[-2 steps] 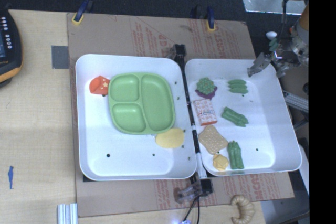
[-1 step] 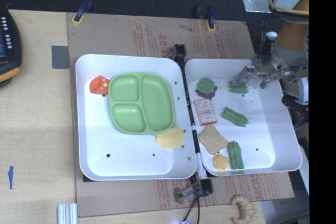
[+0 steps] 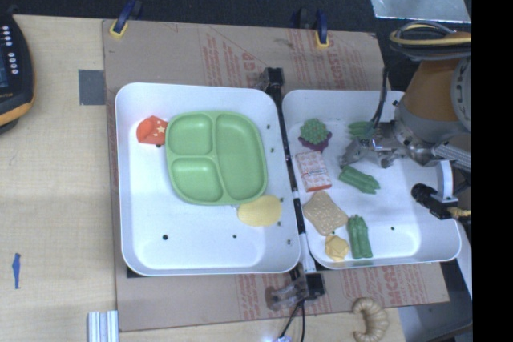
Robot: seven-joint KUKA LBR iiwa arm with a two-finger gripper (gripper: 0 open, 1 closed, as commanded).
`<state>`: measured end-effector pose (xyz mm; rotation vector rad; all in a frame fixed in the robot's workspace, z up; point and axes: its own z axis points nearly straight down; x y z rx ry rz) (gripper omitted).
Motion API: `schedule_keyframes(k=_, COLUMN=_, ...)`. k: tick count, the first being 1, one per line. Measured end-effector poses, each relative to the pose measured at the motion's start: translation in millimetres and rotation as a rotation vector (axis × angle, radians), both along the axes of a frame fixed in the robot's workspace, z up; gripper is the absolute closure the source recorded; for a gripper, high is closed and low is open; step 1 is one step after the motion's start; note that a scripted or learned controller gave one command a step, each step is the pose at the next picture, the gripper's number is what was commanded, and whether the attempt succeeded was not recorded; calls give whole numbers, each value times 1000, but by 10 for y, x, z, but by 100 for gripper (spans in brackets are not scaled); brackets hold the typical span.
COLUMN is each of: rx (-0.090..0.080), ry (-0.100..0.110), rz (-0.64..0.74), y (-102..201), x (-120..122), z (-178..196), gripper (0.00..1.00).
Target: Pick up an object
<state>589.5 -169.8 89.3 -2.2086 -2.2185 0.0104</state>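
At the far left edge of the bench lies a black-and-orange handset (image 3: 11, 68). The left bin (image 3: 136, 244) holds a small red object (image 3: 151, 130) at its far left, touching the left side of a green divided plate (image 3: 216, 156) that fills the bin's middle; a pale yellow lump (image 3: 260, 211) sits just near and right of the plate, against its rim. Past the divider, the right bin (image 3: 401, 248) carries a small green plant in a purple pot (image 3: 315, 134) at its far left, a red-and-white packet (image 3: 312, 169) just nearer, then a tan cracker-like slab (image 3: 324, 211), and nearest of all a small yellow piece (image 3: 337, 247) touching a green pod-like vegetable (image 3: 358, 237). Another green vegetable (image 3: 359, 179) lies mid-bin, just near the gripper (image 3: 355, 151). The gripper, at the end of the grey arm (image 3: 433, 104) reaching in from the right, hangs low over the bin's far middle; its fingers appear spread with nothing between them. A further green bit (image 3: 360, 126) shows just far of the gripper. A tan curled object (image 3: 370, 318) lies on the bench near the right bin.
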Motion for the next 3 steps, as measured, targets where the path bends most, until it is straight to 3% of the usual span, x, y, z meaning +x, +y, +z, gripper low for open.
schedule_keyframes(k=1, rx=-3, ry=-19, rz=4, y=329, x=706, z=422, gripper=0)
schedule_keyframes(k=2, rx=-5, ry=-19, rz=-4, y=545, x=13, z=59, gripper=0)
schedule_keyframes(k=3, rx=-9, ry=-11, rz=-10, y=-497, x=-233, z=207, gripper=0)
